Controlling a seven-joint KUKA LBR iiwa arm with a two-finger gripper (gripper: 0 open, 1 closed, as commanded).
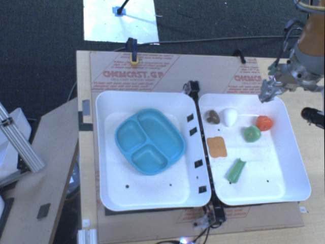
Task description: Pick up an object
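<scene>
Hovering at the frame's upper right, the hand [267, 93], its state unreadable, is risking clipping the right bin's [297, 159] rim or nudging the red piece [264, 122] aside.

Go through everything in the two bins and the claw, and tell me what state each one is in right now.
Blue plate: flat in the left bin, sections bare.
Brown lump: loose in the right bin.
White egg: beside the lump.
Red piece: loose.
Green ball: touching the red piece.
Orange square: flat.
Green stick: lying tilted.
Claw: over the right bin's far edge, holding nothing.
</scene>
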